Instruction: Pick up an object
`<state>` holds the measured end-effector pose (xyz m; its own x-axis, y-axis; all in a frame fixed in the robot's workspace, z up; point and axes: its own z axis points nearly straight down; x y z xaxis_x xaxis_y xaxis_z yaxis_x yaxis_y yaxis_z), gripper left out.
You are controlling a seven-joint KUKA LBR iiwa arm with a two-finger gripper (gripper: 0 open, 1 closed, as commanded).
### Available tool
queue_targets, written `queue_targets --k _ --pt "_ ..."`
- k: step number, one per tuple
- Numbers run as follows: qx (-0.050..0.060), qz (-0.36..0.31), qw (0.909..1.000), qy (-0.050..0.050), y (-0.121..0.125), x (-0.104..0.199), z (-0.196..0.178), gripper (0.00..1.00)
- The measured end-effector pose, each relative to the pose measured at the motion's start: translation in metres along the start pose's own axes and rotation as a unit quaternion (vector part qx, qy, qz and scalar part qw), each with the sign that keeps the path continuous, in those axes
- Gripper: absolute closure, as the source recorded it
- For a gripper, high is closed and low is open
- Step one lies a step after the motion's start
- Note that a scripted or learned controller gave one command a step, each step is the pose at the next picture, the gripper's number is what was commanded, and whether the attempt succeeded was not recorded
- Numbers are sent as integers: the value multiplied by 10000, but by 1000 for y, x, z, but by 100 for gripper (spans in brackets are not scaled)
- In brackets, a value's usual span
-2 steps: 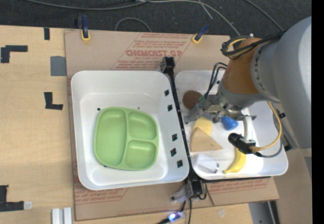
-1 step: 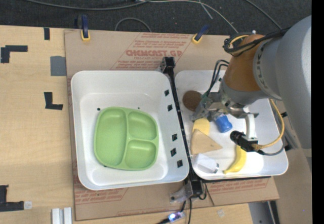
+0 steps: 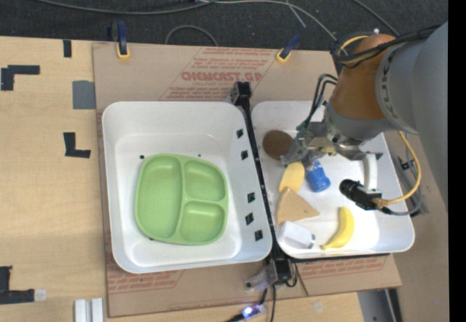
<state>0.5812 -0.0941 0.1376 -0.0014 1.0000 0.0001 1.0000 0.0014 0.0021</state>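
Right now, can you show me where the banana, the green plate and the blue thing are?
banana (image 3: 341,229): camera view, middle of its curved yellow body.
green plate (image 3: 182,199): camera view, ridge between its compartments.
blue thing (image 3: 318,180): camera view, middle of its blue body.

The right bin (image 3: 393,240) is crowded: brown disc (image 3: 276,143), yellow piece (image 3: 292,175), blue object (image 3: 318,181), tan wedge (image 3: 294,206), white block (image 3: 298,234) and banana (image 3: 340,229) lie close together. The green tray (image 3: 182,198) fills the left bin's (image 3: 120,124) floor, with bare margins around it.
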Motion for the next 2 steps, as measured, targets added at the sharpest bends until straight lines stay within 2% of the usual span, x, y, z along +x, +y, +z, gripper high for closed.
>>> queue_targets --k 1,2 --pt "-15 -2 10000 -5 1 0 -64 100" --pt "-11 3 10000 -7 1 -9 -110 100"
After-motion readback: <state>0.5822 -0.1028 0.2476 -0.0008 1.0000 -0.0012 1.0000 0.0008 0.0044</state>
